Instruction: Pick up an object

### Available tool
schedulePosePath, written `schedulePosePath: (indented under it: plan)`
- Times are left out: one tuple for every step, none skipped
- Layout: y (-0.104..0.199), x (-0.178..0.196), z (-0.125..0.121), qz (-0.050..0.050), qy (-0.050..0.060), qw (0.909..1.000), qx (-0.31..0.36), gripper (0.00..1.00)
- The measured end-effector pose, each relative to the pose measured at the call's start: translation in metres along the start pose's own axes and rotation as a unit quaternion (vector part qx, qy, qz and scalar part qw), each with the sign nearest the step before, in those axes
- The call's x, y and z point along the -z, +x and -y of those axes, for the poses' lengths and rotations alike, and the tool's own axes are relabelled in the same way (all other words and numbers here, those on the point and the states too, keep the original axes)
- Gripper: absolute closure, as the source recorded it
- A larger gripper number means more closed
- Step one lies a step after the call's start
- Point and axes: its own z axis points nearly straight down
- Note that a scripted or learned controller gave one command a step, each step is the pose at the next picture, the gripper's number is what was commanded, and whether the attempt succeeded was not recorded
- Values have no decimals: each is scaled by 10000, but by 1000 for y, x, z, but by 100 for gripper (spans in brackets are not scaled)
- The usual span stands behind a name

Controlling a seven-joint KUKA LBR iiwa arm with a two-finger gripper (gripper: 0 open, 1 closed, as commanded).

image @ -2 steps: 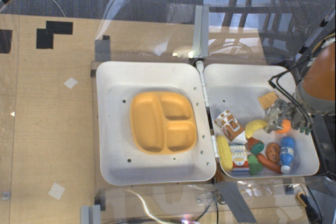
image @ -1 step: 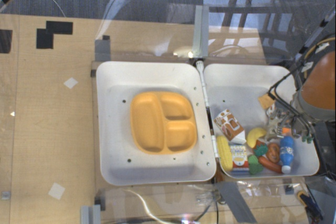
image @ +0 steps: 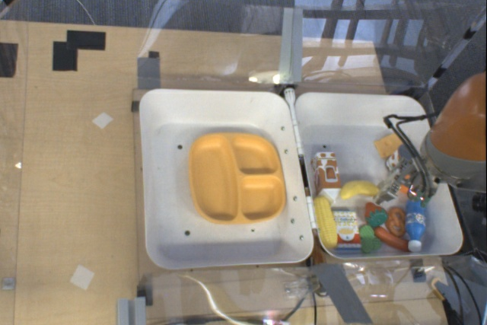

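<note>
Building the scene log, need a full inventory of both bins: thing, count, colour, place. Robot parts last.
Bins: 2, white, side by side on the bench.
Divided tray: 1, yellow-orange, middle of left bin.
Corn cob: 1, yellow, right bin, front left.
Banana: 1, yellow, right bin, centre.
Carton: 1, brown and white, right bin, left side.
Bottle: 1, blue with white cap, right bin, front right.
Carrot: 1, orange, right bin, front.
Arm: 1, grey with orange band, over right bin.
Gripper: 1, low above the toys.

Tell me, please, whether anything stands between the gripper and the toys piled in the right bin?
Nothing visible does. The gripper is already down inside the right bin, right beside the banana and just above the tomato and blue bottle. The toys lie crowded together, touching one another.
</note>
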Motion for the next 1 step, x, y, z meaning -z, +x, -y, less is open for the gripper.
schedulePosePath:
  plan:
    - [-2, 12, -2, 39, -12, 10000, 29, 100]
